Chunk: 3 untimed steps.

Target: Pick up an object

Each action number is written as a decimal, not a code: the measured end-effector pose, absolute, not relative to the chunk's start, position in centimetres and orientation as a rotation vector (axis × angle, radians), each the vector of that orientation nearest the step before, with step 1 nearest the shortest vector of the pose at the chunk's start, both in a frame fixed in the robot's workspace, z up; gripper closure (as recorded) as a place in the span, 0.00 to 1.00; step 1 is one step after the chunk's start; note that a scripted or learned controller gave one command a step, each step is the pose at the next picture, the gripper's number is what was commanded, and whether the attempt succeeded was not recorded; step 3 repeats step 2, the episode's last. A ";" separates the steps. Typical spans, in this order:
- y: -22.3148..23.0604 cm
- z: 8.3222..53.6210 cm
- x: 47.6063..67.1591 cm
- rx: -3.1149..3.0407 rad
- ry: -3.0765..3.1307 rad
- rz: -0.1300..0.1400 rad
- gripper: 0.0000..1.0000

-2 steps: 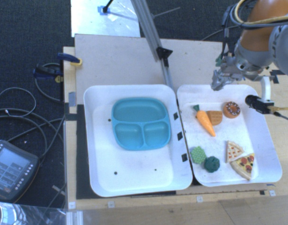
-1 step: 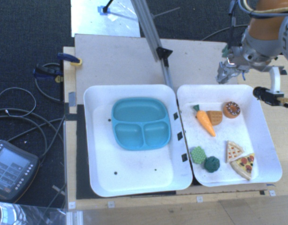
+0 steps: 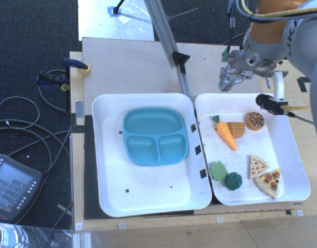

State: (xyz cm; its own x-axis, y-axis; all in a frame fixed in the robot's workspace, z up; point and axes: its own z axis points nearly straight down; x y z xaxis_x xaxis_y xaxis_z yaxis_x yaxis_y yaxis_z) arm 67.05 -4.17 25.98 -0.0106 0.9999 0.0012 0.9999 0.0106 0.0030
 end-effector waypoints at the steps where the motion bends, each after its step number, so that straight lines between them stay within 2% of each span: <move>1: 0.6 26.3 66.6 2.210 2.233 0.004 1.00; 2: 6.2 24.8 66.1 2.210 2.235 0.003 1.00; 3: 6.2 24.8 66.1 2.210 2.235 0.003 1.00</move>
